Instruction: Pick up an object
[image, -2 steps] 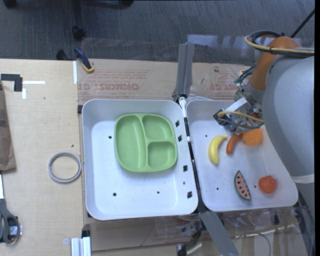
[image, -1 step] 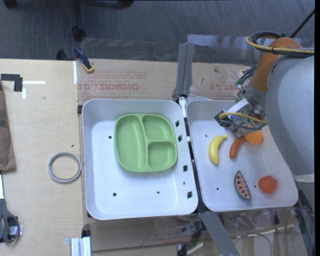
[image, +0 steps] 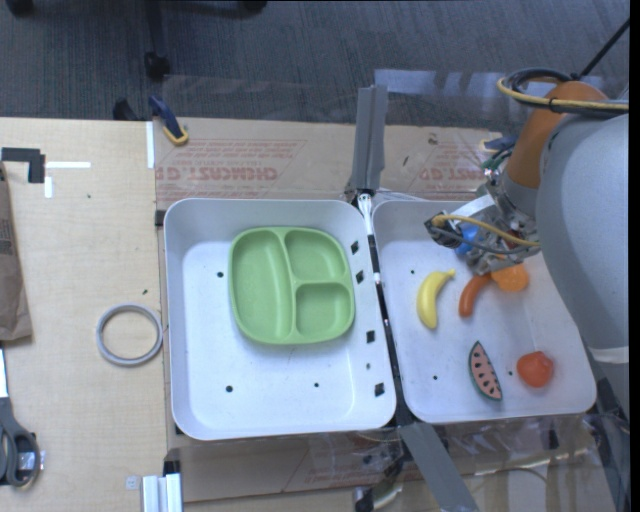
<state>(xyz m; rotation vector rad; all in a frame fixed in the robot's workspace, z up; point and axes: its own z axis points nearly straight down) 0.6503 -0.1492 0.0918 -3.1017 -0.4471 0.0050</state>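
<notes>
Claw (image: 487, 262) sits low over carrot (image: 472, 295), just beside banana (image: 431, 297).

We see a wooden bench (image: 80, 260) bearing two shallow white bins side by side, the left bin (image: 190, 380) and the right bin (image: 570, 340). A grey ring (image: 129, 334) lies on the bench left of them, and scissors (image: 18, 452) at its left edge.

Two bins (image: 200, 400), one plate (image: 292, 285), (perhaps) five toy foods (image: 431, 297).
</notes>
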